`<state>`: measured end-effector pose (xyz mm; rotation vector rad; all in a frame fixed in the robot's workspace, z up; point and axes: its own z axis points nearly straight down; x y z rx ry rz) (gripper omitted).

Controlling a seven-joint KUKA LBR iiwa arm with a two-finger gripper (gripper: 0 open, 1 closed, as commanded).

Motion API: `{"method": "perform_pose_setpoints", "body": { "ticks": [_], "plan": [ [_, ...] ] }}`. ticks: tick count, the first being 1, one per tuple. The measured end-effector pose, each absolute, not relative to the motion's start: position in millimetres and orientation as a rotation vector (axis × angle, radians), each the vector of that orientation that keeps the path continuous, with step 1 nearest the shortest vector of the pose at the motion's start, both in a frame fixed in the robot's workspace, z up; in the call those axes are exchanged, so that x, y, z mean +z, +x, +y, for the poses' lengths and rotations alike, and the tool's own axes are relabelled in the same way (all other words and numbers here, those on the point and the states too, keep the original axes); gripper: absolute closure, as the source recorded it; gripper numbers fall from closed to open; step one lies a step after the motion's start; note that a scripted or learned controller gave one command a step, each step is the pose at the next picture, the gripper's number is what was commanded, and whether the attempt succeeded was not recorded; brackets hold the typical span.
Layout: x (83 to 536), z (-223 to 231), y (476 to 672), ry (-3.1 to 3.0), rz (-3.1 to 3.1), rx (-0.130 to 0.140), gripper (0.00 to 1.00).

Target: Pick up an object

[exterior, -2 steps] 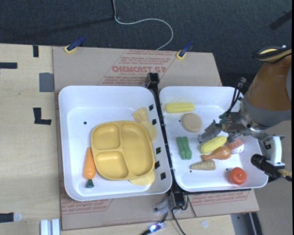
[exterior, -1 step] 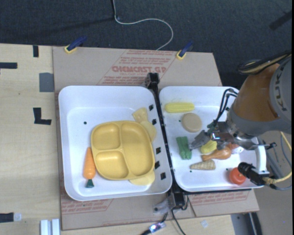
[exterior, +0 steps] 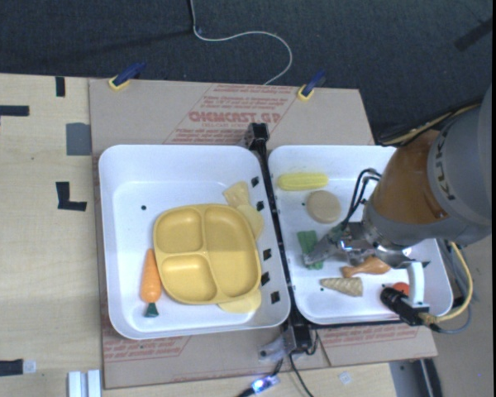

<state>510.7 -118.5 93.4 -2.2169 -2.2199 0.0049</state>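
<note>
camera: fixed above bench | slanted downward | covers both bins [exterior: 116, 222]

1. The two white bins [exterior: 116, 222] are seen as smooth, slightly glossy plastic.
2. Inside the left one, a yellow divided plate [exterior: 205, 252] appears as matt plastic.
3. Beneath the bins, brown cardboard [exterior: 149, 110] looks matt, possibly printed.

I see even, soft overhead light. The white bins [exterior: 116, 222] glare slightly and cast only faint shadows; the dark cloth [exterior: 91, 15] at the top loses detail. The whole frame is grainy and mildly soft, small items worst.
</note>
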Motion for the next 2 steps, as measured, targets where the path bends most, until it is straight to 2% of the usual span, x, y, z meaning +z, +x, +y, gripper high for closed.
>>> {"method": "perform_pose_setpoints", "body": {
  "ticks": [1,2],
  "plan": [
    [84.4,-117.9,510.5,-2.219,-2.221,0.003,0.00],
    [94.9,-118.4,510.7,-2.221,-2.222,0.003,1.00]
  ]
}}
